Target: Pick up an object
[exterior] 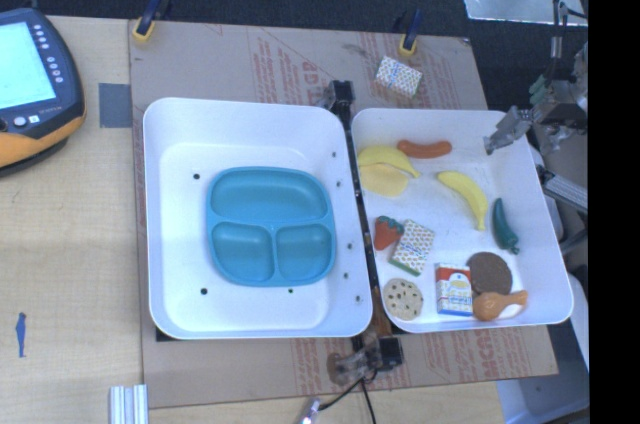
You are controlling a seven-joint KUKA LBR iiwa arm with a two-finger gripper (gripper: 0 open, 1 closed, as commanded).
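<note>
Hand (508, 128) hovers over the right bin's (548, 224) far right corner; whether it is clenched or released cannot be told. Nearest it lies the sausage (424, 149), just left, with the banana (467, 195) nearer. Left bin (170, 222) holds a blue divided plate (270, 224).

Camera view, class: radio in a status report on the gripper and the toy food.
Gripper at the right bin's top right rim, carrying nothing. Toy food lies untouched; sausage nearest. Nothing in the way.
</note>
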